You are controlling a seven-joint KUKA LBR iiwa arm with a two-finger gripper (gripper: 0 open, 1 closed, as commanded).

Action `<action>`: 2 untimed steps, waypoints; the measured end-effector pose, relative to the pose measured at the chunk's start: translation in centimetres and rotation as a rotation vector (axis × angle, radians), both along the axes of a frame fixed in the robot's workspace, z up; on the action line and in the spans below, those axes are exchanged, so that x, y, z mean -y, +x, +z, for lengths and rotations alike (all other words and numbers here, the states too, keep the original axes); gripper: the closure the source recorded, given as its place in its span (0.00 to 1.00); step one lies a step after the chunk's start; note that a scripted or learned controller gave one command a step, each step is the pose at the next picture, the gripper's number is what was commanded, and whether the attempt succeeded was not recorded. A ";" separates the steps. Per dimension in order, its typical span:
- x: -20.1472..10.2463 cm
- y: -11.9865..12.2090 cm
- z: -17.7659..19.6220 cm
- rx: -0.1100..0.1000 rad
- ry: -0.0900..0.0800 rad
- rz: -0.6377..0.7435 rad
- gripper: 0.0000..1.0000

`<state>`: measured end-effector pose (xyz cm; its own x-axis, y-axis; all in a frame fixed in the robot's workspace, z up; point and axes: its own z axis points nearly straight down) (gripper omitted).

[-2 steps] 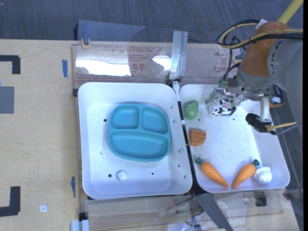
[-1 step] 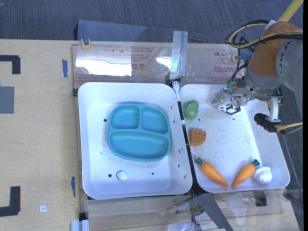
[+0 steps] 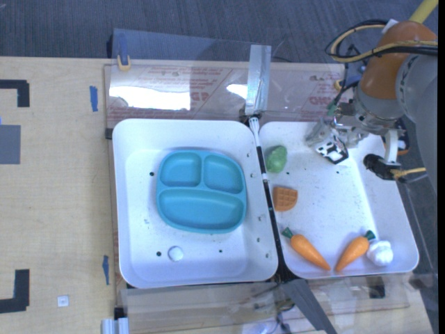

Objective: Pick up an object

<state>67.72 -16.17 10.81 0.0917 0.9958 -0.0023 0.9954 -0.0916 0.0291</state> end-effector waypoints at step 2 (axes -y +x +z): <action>-2.6 -0.9 1.2 -0.022 0.007 -0.215 0.00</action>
